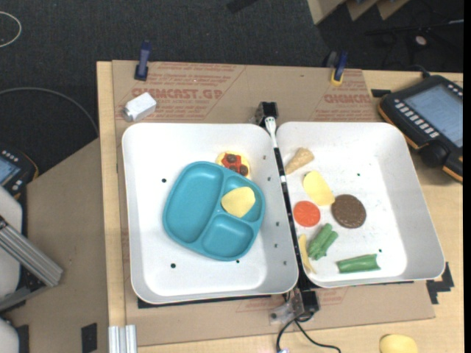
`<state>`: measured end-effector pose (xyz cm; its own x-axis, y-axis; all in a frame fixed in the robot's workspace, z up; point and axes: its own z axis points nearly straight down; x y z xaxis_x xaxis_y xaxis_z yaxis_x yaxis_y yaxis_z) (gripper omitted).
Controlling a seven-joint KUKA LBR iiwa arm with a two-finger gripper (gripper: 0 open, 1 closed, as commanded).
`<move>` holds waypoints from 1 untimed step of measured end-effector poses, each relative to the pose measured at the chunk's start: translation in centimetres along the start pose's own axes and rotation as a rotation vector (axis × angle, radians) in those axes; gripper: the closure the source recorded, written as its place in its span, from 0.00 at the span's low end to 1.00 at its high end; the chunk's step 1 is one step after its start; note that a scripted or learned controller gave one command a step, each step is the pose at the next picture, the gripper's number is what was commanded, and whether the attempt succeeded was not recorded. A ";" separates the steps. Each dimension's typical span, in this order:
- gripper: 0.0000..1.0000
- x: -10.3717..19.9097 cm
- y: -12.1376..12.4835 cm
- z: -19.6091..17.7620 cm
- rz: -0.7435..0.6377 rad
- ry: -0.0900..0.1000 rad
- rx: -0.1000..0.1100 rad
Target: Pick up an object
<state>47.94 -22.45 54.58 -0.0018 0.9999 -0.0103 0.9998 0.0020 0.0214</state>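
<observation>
The left bin (147, 256) holds a teal divided plate (199, 215) with a pale yellow piece (239, 201) lying in its right section. A small red and yellow toy food (233, 162) sits just behind the plate. In the right bin (397, 168) lie a tan wedge (299, 159), a yellow block (318, 187), a red-orange disc (307, 213), a brown round patty (348, 211), a green leafy piece (321, 241), a pale yellow strip (304, 253) and a green bean pod (358, 264).
A small white block (140, 107) rests on the cardboard behind the left bin. Blue (143, 59) and yellow-blue (338, 68) clamps hold the board's far edge. A black handheld controller (430, 120) lies at the right. A yellow object (397, 343) sits at the bottom right.
</observation>
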 end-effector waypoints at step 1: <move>1.00 0.3 -0.4 13.4 0.003 0.014 0.031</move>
<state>47.88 -22.33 41.18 0.0015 1.0000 0.0037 1.0000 -0.0015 -0.0094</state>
